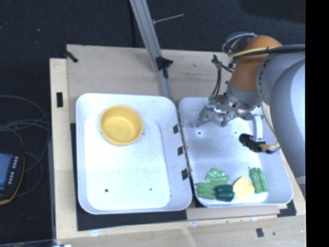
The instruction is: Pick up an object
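Gripper (215, 115) hangs over the far end of the right bin (226, 140); can't tell its state. Pile of green toys (216, 184) and a yellow one (243, 188) sits in the near corner, well apart. Yellow bowl (122, 125) sits in the left bin (128, 189).

A yellow bowl (121, 125) sits upright in the left bin (128, 189), toward its far left corner. In the right bin's (205, 138) near end, clustered together, lie a leafy green piece (217, 176), a dark green block (224, 192), a yellow lemon-like piece (243, 188) and a green pod (258, 180).
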Tool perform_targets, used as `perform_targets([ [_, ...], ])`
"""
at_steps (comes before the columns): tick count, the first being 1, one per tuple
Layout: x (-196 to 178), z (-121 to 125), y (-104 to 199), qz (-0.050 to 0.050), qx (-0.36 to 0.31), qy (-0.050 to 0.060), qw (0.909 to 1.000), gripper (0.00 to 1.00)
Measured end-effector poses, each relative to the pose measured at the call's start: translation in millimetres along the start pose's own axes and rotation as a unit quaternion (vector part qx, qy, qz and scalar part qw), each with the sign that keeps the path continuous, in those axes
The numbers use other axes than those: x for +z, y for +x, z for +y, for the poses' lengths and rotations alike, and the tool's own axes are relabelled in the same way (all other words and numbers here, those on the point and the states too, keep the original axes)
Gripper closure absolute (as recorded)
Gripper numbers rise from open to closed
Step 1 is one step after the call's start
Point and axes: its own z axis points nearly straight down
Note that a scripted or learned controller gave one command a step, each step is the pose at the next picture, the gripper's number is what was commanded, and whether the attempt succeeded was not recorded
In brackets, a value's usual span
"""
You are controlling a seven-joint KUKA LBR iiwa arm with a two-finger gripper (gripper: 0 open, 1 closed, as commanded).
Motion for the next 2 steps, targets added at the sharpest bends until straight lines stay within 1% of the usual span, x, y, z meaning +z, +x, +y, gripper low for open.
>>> perform_targets([
  [1,-14,2,-1,0.000,0.000,-0.003,1.0000,1.00],
  [2,-77,-1,1,0.000,0.000,-0.005,1.0000,1.00],
])
